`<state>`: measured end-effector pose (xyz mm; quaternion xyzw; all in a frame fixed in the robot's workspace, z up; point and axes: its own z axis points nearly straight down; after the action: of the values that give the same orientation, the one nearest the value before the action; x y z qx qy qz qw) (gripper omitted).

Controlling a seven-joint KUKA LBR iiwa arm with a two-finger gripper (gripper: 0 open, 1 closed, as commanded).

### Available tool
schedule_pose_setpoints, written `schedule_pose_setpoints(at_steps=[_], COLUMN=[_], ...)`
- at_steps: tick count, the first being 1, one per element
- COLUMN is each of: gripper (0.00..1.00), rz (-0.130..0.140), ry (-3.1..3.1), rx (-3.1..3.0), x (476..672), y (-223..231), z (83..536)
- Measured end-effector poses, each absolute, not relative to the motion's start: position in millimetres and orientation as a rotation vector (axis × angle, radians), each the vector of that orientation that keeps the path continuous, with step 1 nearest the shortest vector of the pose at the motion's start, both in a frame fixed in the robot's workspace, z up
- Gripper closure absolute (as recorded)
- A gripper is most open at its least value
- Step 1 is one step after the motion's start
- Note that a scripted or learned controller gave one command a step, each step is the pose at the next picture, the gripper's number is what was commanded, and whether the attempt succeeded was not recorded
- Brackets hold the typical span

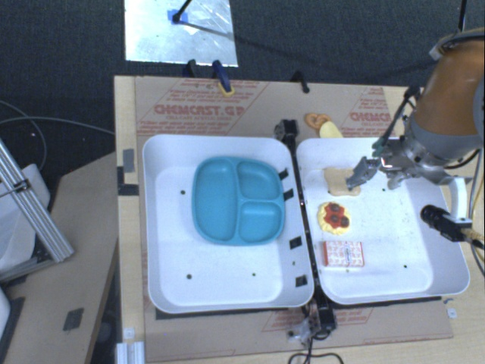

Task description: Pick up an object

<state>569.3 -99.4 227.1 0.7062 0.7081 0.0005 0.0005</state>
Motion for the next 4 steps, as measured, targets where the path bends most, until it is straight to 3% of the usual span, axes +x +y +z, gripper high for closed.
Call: schedule_pose_setpoints(at_steps=[1,2,3,4], gripper=[0.00,1.00,0.00,0.00], rz=[-0.003,0.004,0.003,0.006], ry=[2.229,2.220,2.220,2.218], rx=[2.220,2.218,2.219,2.217], x=[578.5,580.1,579.8,574.3], y=[-86,-87,-87,-86], z=[104,120,120,86])
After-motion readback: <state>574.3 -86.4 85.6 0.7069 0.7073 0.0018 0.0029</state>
